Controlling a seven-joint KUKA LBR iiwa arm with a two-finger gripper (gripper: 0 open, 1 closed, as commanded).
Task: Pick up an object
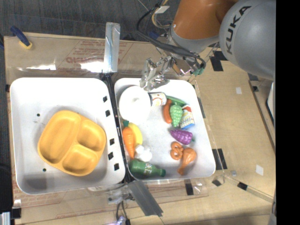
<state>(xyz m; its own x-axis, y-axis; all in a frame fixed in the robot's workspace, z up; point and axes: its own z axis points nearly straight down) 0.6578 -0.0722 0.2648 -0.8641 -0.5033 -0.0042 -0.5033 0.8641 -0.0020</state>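
1. The task was barely begun: the fingers (pixel 151 77) hung over the far rim of the right bin (pixel 205 150), near its far-left corner, and nothing lay between them

2. Whether those fingers stood apart or together could not be told (the metal tips were a small tangle of glints against the bin edge), so I make no claim either way

3. No object was lifted; everything sat on the bin floor. All of the pick was left to do: descend, close on something, raise it

4. Closest to the fingers was the white round lid (pixel 135 103), lying just below and slightly left of them, flat and with no long axis to speak of. It looked the likeliest target, though that is only a judgement from nearness

5. Just right of and below the fingers lay a green toy vegetable (pixel 175 114), its long axis running away from the fingers toward the near edge, roughly upright in the view. Beside it the orange carrot piece (pixel 167 112) ran the same way

6. Further off, the larger carrot (pixel 128 142) pointed its tip toward the near rim, and the green bottle (pixel 146 168) lay across, neck to the right

7. The yellow divided tray (pixel 71 142) sat alone in the left bin (pixel 23 102), well apart from the fingers
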